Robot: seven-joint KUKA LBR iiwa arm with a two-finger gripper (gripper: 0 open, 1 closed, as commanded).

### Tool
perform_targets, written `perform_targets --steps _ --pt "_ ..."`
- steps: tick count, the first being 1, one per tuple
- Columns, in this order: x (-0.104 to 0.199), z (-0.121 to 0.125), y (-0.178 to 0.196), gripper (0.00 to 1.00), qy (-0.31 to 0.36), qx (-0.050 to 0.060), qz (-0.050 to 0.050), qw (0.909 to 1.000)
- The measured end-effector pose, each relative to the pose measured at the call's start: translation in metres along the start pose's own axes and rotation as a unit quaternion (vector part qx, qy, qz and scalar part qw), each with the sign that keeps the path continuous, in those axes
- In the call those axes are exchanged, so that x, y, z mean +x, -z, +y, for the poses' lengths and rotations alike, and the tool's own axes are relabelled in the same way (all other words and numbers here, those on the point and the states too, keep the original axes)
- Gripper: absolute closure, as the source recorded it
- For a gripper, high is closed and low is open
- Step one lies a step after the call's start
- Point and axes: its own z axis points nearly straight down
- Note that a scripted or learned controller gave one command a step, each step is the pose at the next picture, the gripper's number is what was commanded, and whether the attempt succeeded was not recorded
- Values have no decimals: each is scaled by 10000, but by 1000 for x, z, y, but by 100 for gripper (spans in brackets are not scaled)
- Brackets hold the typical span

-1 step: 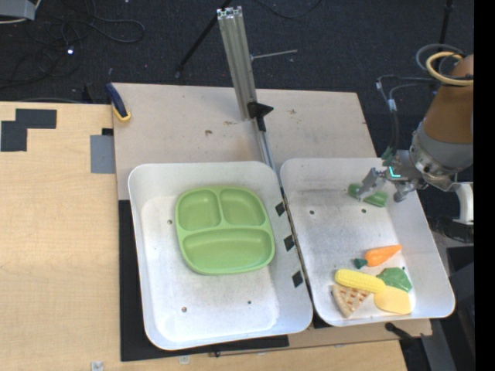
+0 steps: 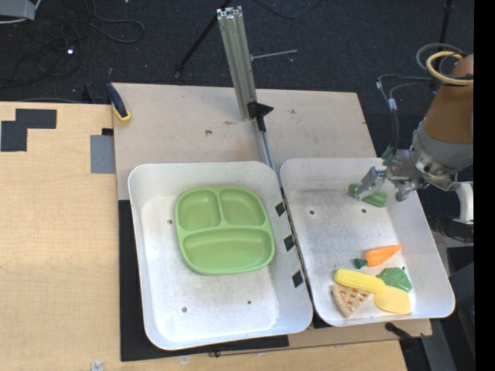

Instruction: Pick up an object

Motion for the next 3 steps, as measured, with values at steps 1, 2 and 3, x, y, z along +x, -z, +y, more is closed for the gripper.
perform_targets --steps 1,2,3 --pt "-3 -10 -57 0 -2 32 6 10000" --pt "-3 -8 -105 0 -2 -6 4 10000" --pt "-3 -7 -92 100 -3 -33 8 10000"
